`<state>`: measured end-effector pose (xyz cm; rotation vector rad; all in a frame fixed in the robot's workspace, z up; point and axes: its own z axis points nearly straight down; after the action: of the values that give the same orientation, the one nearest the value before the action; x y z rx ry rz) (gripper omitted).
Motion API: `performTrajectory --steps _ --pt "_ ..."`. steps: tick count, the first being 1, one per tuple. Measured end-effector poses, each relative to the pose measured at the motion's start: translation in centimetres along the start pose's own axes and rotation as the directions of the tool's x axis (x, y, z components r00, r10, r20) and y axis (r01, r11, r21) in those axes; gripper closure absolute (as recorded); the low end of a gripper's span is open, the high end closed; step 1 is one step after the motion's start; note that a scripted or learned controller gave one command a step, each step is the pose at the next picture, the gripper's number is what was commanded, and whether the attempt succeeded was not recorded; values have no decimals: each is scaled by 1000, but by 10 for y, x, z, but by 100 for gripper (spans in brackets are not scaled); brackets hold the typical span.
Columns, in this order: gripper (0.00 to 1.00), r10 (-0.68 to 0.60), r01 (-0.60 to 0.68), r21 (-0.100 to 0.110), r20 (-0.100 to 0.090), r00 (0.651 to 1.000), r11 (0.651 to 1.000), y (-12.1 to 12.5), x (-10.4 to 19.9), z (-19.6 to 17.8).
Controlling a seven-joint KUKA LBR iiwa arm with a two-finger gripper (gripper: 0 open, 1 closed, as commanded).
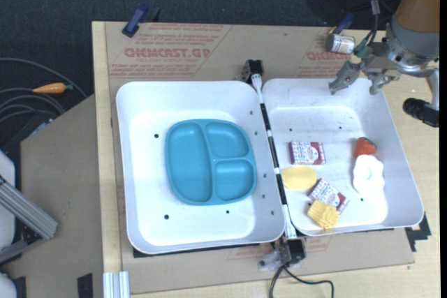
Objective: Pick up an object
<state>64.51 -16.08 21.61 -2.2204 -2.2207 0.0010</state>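
Resting on a brown bench (209,45), two white bins are seen side by side. The left bin (140,115) is occupied by a blue divided plate (209,160) near its middle. The right bin (391,150) holds the small items: a white piece (368,174) near the right wall with a red piece (364,146) touching its upper end, a yellow oval (299,177) by the left wall, a red-and-white packet (307,152) just above it, a second packet (328,195) below, and a yellow block (323,214) touching that packet. The gripper (362,81) is seen over the right bin's upper edge, fingers spread apart, with nothing between them, well apart from the items.
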Motion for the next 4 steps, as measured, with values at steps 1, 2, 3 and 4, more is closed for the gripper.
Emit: performTrajectory --steps 1,2,3,4 --pt "0 1 -1 0 0 1000 1000 2 -6 132" --pt "100 -1 1 -3 1 1000 1000 4 -6 121" --pt "0 -1 1 -2 1 1000 1000 3 -6 121" --pt "0 -1 1 -3 0 1000 1000 22 22 131"
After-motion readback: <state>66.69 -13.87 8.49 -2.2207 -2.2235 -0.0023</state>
